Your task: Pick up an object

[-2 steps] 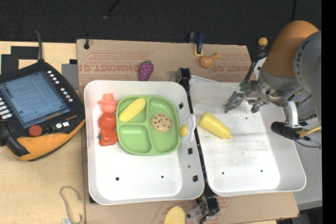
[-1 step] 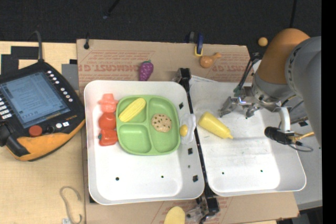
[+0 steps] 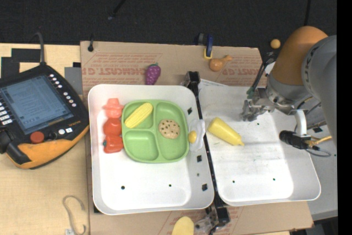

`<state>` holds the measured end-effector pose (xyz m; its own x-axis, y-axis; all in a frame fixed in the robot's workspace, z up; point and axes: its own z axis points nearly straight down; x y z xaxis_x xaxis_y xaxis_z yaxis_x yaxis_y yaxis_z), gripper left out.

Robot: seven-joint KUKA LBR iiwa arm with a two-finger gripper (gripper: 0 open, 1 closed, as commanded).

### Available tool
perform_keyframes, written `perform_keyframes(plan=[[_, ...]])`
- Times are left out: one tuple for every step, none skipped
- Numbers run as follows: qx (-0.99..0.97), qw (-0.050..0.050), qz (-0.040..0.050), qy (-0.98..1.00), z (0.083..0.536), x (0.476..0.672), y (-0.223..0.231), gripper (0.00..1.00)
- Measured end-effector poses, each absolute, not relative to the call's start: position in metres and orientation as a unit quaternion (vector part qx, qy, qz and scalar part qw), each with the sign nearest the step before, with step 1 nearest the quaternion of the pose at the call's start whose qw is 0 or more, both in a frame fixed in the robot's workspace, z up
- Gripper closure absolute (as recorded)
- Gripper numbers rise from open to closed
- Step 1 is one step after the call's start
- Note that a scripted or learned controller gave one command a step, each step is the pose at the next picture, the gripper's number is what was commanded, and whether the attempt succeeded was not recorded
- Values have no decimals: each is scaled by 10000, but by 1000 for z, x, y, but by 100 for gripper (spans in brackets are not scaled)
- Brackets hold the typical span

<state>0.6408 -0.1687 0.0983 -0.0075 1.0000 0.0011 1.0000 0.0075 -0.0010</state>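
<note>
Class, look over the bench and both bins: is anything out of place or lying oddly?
Yes. Several toys lie outside the bins: a purple grape and an orange pear on the cardboard behind them, and a yellow lemon at the front edge. A small yellow piece sits at the divide between the bins.

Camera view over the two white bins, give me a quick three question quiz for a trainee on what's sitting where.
1. True or false: the cookie lies in the green tray.
2. Which bin holds the yellow cone? A) left bin B) right bin
3. Fill in: the gripper hangs over the ____ bin.

Key
1. True; the corn shares that tray, in another compartment.
2. B; it lies near the divider between the bins.
3. Right, up and to the right of the cone, with nothing seen between its fingers.
</note>
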Motion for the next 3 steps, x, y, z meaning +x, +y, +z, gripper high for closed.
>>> perform_keyframes(plan=[[-7073, -19, -14, -7069, 160, 645, -165, 100], [-7079, -13, -9, -7064, 203, 643, -169, 100], [-7075, -9, -7, -7067, 229, 644, -172, 100]])
